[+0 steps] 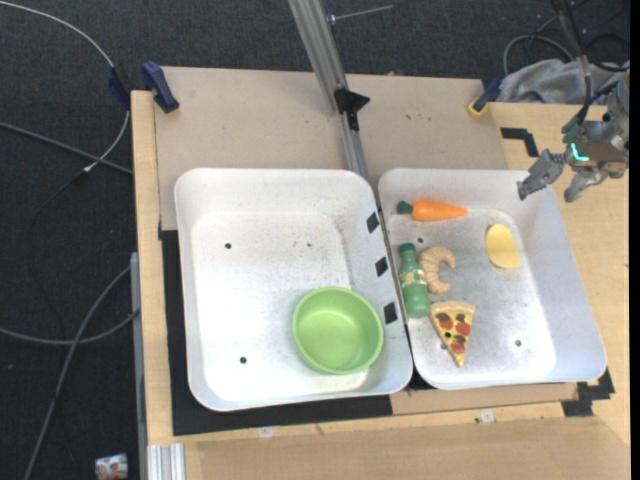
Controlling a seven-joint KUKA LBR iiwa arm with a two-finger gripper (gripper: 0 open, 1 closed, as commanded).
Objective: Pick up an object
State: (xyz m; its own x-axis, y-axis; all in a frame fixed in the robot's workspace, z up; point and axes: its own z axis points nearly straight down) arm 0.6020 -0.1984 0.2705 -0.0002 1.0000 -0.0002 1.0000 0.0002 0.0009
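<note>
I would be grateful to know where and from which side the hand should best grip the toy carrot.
Probably from above, across the thick orange middle of the toy carrot. It lies flat, lengthwise across the right bin, near the far wall, so fingers fit on its near and far sides.

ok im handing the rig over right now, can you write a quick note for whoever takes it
Gripper: open, holding nothing, at the top right edge of the right bin.
Right bin: carrot at the top, yellow piece nearest the gripper, croissant, green bottle along the left wall, pizza slice.
Left bin: green bowl.
Done: nothing picked up yet.
Left: descend, close on one object, lift.
</note>
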